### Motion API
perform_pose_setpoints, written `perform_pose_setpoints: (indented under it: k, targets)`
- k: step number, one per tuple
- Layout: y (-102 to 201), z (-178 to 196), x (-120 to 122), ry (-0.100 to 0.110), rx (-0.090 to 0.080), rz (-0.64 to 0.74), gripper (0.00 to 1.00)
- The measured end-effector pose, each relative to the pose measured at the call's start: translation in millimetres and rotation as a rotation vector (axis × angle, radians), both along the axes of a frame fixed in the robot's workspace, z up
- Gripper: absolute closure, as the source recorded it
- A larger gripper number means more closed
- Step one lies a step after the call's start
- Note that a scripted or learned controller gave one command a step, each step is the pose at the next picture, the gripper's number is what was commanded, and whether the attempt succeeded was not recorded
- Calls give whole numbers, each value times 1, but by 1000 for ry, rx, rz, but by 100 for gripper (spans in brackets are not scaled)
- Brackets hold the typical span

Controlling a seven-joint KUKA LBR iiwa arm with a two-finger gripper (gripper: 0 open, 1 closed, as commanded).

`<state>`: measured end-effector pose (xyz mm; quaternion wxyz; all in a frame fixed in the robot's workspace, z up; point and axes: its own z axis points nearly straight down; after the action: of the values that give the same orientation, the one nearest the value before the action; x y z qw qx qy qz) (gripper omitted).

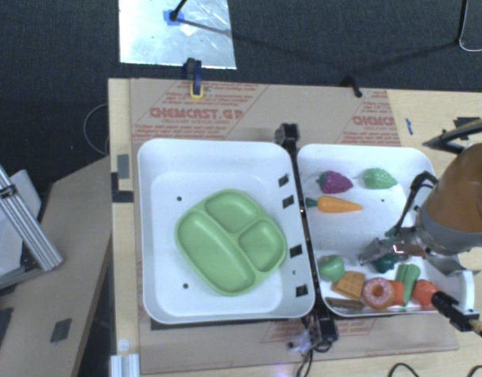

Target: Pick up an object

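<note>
My gripper (382, 254) hangs low over the near part of the right bin (359, 157), just above a cluster of toy food. Under and around it lie a pink-iced donut (377, 292), a tan cracker (351, 283), a round green piece (330, 268), a green pepper-like piece (407, 276) and a red-orange piece (424, 294). Further back in the same bin lie an orange carrot (337, 204), a purple piece (335, 182) and a leafy green piece (379, 178). Nothing can be seen held in the gripper.
The left bin (158, 210) holds a green divided plate (229, 242). The arm's grey and orange body (461, 203) covers the right bin's right side. A black divider (297, 210) with clips runs between the bins.
</note>
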<state>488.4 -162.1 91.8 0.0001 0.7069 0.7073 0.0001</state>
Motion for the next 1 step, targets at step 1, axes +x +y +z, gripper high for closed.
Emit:
perform_pose_setpoints:
  k: [1]
  targets:
    - [0,13,1,-4,-1,1,100]
